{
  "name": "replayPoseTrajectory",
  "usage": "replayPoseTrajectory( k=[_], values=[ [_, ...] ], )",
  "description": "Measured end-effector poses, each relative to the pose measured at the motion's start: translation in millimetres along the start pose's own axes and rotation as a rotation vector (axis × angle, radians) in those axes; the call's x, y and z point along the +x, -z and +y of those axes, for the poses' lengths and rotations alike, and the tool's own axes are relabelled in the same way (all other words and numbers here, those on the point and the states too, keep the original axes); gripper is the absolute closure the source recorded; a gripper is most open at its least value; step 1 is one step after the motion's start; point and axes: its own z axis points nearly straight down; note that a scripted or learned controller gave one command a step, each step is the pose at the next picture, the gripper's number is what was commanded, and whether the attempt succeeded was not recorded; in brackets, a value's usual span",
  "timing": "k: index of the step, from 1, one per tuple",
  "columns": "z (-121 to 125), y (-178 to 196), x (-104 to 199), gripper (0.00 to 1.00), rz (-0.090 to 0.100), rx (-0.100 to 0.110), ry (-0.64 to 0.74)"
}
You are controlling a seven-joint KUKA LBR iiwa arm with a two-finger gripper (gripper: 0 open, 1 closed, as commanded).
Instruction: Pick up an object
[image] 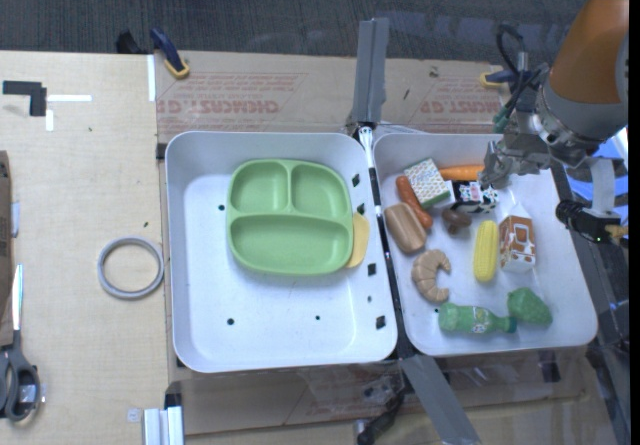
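Overhead slanted view of the bench with 2 shallow white bins side by side. The left bin holds a green 3-compartment plate with a yellow piece just beside its right rim.

The right bin holds the task objects, placed here relative to the yellow corn cob near its centre. Right of the cob, just beside it: a small orange-and-white carton, print too small to read. Below the cob: a green bottle lying on its side and a green leafy piece. Left and below: a croissant. Left: a hot-dog bun and a red sausage. Up and left: a green-and-white patterned box, lettering illegible, and a dark brown lump. Directly above: a small black-and-white item and an orange carrot.

The arm enters from the right; the gripper sits above the cob, at the carrot's right end and the black-and-white item. Whether the jaws are spread or pressed together cannot be told.

Cardboard behind the bins bears red print, inverted, partly reading "CHEMICAL". A tape roll and scissors lie well left of the left bin.
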Motion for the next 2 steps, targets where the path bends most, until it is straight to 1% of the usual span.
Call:
replayPoseTrajectory(
  k=[1,2],
  values=[
    [0,0,0,0.0,0.0,0.0,0.0],
    [22,-118,21,0.0,-0.003,-0.018,-0.027]
  ],
)
